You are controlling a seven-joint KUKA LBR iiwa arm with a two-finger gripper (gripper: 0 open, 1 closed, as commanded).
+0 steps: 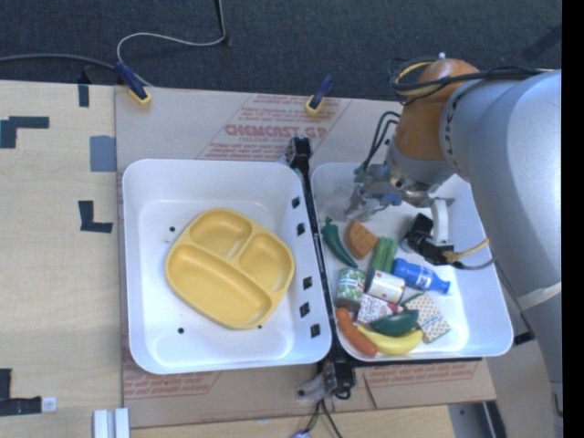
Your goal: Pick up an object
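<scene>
While the grey arm [511, 153] reaches in from three o'clock, its orange band [429, 117] bending over the right bin [474, 322], the gripper [370, 197] hangs above that bin's upper part, at about eleven o'clock of the bin's middle. Whether it is spread or closed I cannot tell, as its tip is small and dark against the white floor; nothing shows clamped in it.

Just below the gripper, toward six o'clock, lies a tan waffle-patterned piece [361, 238], with a dark green pepper [333, 243] at its nine o'clock side along the bin's left wall. At four o'clock of the tan piece stands a green cucumber-like stick [383, 254], and beyond it a blue bottle [422, 276] lies on its side. A black cable connector [422, 234] hangs off the arm at three o'clock of the gripper.

Further toward six o'clock the objects are heaped together: a green-labelled can [349, 286], a small white and red box [386, 286], a checked packet [431, 323], a yellow banana [398, 341] and an orange carrot [352, 334] near the bin's lower rim.

Across the divider, at nine o'clock, the left bin [146, 336] holds a yellow divided plate [230, 267], well apart from the gripper. Both bins rest on a cardboard sheet [265, 130] with red lettering.
</scene>
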